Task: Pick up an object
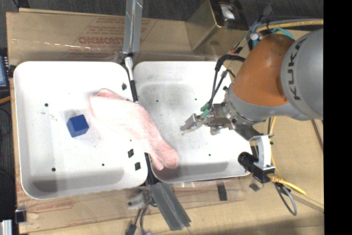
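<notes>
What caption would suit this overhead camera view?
Grey-and-orange robot arm's gripper hovers over the right bin; pink cloth drapes across both bins, blue cube left.

A small blue block (78,125) sat flat on the floor of the left bin (33,118). A soft pink cloth (132,124) lay crumpled over the wall between the two bins, with one end hanging into the right bin (176,85).
</notes>
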Controlling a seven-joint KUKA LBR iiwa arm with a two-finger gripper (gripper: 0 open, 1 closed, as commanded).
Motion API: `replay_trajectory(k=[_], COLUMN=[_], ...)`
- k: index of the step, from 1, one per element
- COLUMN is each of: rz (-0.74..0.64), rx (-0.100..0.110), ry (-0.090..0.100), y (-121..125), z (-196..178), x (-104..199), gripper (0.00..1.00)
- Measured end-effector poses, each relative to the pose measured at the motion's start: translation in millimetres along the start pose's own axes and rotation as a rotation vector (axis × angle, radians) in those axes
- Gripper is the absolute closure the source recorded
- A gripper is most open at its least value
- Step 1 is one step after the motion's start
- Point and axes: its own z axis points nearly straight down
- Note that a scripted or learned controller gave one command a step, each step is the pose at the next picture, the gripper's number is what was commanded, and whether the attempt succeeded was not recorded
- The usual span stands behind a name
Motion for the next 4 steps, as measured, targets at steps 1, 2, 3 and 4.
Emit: replay_trajectory(k=[1, 2, 3, 4], rz=[-0.222, -0.227, -0.396, -0.47], rx=[0.0, -0.002, -0.001, -0.001], ry=[0.0, -0.001, 0.0, 0.001], y=[-1.0, 42.1, 14.8, 26.4], z=[103.1, 128.1, 104.7, 127.3], x=[22.3, 9.5, 19.1, 16.1], gripper=[0.0, 0.0, 0.0, 0.0])
